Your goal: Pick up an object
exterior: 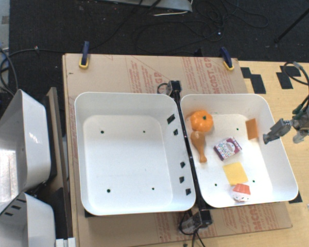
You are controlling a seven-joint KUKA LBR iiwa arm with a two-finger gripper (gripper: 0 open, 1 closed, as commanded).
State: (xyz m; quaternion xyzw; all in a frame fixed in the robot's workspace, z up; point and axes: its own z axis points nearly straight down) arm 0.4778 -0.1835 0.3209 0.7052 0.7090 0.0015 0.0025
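At the near edge of the counter [144,225], cardboard shows in front of the two white bins, and a black clip [195,221] sits where the bins meet. The left bin [87,112] shows only its dotted floor. The right bin [278,158] holds everything: nearest, a small red-and-white toy [241,192]; behind it a yellow slice [235,173]; then a purple packet [227,148] and a tan drumstick [199,144] near the dividing wall; a pumpkin [201,121] touches the drumstick's far end; an orange block [252,129] lies toward the right wall. The gripper [273,134] hangs above that right wall, just right of the orange block and apart from it; whether its fingers are apart or together cannot be told. Farther off, two clamps [84,60] pin the cardboard's back edge, and beyond lies dark floor [41,14] with cables.
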